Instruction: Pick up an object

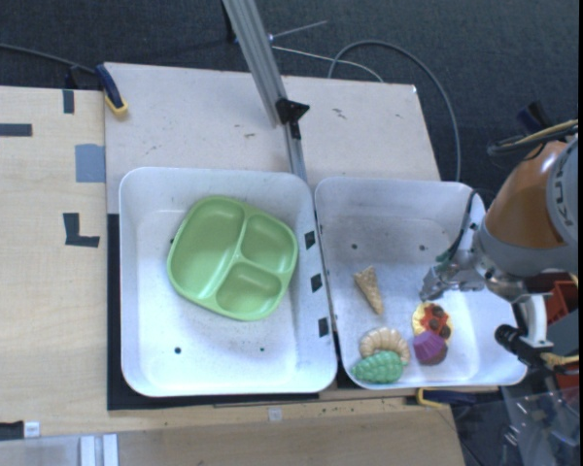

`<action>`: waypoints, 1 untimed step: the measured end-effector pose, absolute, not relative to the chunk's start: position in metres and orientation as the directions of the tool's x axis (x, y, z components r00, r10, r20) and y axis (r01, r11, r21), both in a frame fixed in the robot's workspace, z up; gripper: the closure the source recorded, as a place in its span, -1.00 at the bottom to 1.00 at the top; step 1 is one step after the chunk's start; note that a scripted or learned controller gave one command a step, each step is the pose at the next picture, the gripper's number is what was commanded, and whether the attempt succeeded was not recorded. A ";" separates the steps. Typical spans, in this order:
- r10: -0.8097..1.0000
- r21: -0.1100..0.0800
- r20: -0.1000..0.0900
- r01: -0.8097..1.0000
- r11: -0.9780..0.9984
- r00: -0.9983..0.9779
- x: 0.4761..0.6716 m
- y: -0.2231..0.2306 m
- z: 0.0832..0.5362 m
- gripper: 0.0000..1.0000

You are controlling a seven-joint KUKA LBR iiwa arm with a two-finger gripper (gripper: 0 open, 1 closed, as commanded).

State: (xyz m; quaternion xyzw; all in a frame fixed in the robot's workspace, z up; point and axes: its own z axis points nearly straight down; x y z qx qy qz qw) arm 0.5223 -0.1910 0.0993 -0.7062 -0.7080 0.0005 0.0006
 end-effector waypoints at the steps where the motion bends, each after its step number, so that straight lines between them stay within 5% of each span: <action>1: 1.000 0.003 -0.001 1.000 0.001 -0.001 0.513 -0.191 0.154 1.00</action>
